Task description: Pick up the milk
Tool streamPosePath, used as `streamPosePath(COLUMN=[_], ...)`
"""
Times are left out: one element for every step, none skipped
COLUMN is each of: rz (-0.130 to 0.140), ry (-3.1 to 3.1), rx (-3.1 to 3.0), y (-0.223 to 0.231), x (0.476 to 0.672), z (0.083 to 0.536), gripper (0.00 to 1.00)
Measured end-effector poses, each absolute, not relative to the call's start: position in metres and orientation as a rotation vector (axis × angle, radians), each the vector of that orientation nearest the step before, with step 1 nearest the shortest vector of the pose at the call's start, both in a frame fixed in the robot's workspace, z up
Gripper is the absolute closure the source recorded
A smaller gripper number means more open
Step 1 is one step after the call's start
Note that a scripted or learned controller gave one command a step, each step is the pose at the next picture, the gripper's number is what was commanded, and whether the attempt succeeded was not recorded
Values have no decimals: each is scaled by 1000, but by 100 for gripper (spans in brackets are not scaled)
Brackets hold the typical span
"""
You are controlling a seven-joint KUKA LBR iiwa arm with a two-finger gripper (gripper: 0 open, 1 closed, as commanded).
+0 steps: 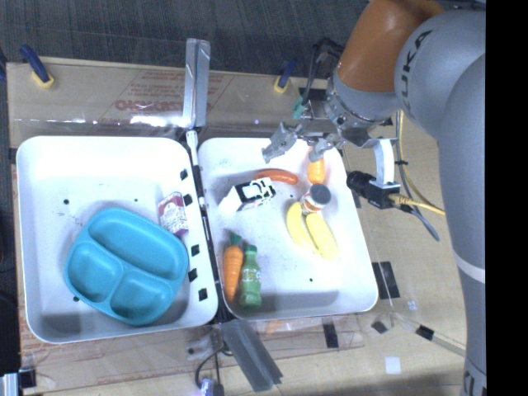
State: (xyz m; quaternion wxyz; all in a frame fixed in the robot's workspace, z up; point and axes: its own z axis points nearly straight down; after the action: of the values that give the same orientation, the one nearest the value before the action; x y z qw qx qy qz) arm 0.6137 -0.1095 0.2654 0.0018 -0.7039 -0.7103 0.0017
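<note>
camera view | you've got the gripper [301, 141] fingers spread, nothing between them, over the right bin [351, 295] far rim | milk [254, 192], prob the small black/white carton, lies inside that bin, down-left of the fingers, near its left wall, long axis roughly left-right

Two shallow white plastic bins [49, 320] hold a sky-blue divided tray [125, 264], a black-and-white milk carton [255, 192], yellow bananas [311, 229], an orange carrot [233, 269], a green bottle [249, 279] and a maroon-labelled packet [172, 213], beside a grey, orange-banded arm [429, 64].
</note>
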Motion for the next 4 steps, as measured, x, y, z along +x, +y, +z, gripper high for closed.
streamPosePath(rz=[5,-32,-48,-48], ry=[-2406,-2415,-2428,-2428], rx=[-2013,-2048,-2038,-2039], y=[-94,-106,-101,-101], x=[626,622,626,626], z=[154,112,126,126], gripper=[0,0,100,0])
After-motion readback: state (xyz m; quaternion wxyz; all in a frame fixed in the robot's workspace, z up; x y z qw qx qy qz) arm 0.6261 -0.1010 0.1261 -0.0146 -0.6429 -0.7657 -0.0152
